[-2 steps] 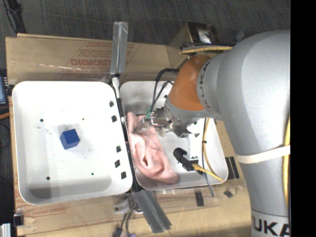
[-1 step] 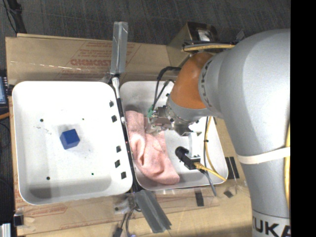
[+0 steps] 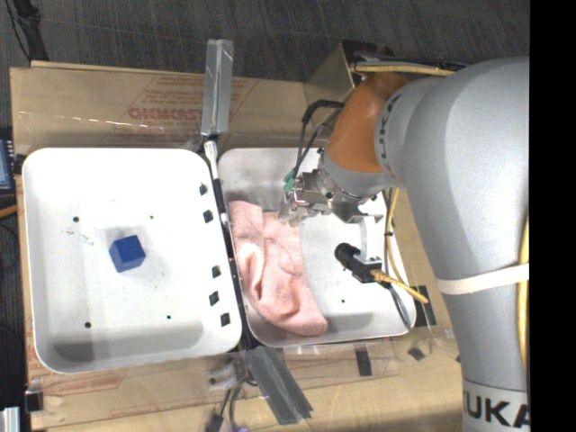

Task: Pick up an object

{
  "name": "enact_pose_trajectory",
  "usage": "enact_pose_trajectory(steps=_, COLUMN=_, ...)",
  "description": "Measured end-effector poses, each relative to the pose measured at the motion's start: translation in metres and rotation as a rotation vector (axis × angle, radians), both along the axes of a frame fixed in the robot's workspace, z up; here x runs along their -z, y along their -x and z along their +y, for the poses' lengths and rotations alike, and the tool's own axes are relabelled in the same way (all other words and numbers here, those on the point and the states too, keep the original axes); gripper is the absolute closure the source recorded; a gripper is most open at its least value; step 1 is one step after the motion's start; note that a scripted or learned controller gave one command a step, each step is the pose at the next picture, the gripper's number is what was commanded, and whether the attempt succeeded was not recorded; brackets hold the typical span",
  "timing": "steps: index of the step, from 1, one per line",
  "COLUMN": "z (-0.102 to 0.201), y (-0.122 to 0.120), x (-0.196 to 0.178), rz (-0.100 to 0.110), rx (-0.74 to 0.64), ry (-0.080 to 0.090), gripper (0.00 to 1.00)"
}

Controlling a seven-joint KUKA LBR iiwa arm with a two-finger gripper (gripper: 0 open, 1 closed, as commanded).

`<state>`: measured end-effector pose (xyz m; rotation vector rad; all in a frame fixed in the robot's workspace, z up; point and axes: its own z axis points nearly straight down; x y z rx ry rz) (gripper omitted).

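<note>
When the bench is looked at from the left side, the left bin (image 3: 54,187) is seen first. One small blue cube (image 3: 127,252) is found on its white floor, near the middle and well apart from the walls. The cube is not touched by anything. Brown cardboard (image 3: 108,97) can be seen under and behind both bins.

Next the right bin (image 3: 346,309) is seen, set close beside the first one. A pink cloth (image 3: 274,277) is laid in the left half of this bin. It is all crumpled and is pushed up against the wall nearest the other bin.

The gripper (image 3: 299,201) is seen low at the top edge of the pink cloth. It cannot be told if the cloth is touched or only nearly touched. It cannot be told either if the gripper is wide or narrow, because it is small and partly hidden by the wrist. Nothing is seen held in it. Further right, the grey arm (image 3: 450,169) with its orange band (image 3: 355,138) is stretched in over the bin.

So the task is judged to be only just started. The pink cloth is most likely the thing that is aimed at, since the gripper is placed right by it. The cloth is not yet pinched and not yet lifted. A firm pinch and a lift clear of the bin are what is left.
</note>
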<state>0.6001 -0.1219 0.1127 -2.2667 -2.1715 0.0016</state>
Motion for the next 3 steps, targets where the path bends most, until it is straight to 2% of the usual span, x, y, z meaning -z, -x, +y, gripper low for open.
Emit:
enact_pose_trajectory(steps=1, z=0.000, y=0.000, x=0.000, rz=0.000, rx=0.000, ry=0.000, gripper=0.00)
enact_pose_trajectory(steps=2, z=-0.007, y=0.040, x=0.022, rz=0.002, rx=-0.109, ry=-0.001, gripper=0.00)
enact_pose_trajectory(steps=3, z=-0.007, y=0.040, x=0.012, rz=0.004, rx=-0.111, ry=-0.001, gripper=1.00)
